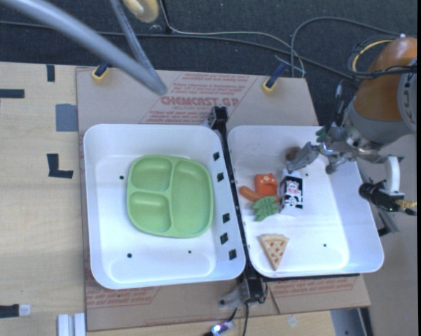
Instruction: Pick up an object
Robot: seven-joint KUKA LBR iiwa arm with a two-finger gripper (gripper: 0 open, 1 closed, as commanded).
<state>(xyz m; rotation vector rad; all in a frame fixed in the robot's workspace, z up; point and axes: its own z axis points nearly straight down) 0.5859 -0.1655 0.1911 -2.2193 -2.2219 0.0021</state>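
The right bin point(336, 254) holds several small items. A red piece point(266, 182) and an orange carrot point(248, 192) lie near the divider. Below them is a green leafy piece point(265, 207), with a black and white carton point(292, 192) to its right. A pizza slice point(273, 248) lies toward the front of the bin. My gripper point(299, 157) hangs over the back of the right bin, just above and right of the carton and the red piece. Nothing shows in its grasp.
A green divided plate point(170, 194) sits in the left bin point(98, 187). A black divider point(228, 187) runs between the bins. The grey and orange arm point(378, 96) fills the right side. Cables point(315, 33) trail behind the bins.
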